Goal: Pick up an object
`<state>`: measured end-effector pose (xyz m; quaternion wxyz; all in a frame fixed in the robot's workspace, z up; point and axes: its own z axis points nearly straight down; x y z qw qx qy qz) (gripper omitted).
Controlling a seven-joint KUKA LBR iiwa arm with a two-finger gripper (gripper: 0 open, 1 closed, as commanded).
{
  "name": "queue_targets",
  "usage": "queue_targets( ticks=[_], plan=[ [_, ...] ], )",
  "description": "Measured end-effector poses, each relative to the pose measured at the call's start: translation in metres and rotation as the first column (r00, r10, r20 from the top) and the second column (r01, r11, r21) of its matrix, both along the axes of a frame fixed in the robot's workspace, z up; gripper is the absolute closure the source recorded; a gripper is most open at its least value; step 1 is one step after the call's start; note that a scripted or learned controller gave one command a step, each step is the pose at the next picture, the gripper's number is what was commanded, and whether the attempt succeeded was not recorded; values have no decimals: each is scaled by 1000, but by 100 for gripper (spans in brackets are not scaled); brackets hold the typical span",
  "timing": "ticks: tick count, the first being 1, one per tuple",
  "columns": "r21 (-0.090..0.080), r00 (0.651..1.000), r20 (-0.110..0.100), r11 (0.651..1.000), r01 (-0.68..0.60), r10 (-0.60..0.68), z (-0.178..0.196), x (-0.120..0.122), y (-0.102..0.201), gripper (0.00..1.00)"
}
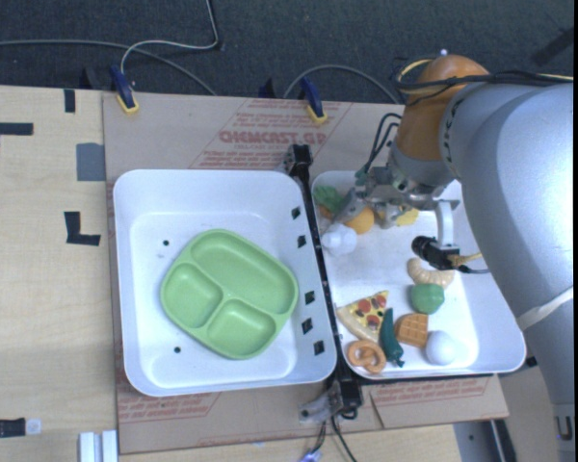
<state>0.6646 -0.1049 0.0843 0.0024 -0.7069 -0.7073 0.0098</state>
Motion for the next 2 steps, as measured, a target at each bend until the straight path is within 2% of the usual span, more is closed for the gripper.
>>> queue_targets(
  ticks=[1,2],
  plan=[
    [0,1000,5,1000,2,-2,0,1,2,0],
    [4,1000,11,1000,0,0,11,2,5,100]
  ],
)
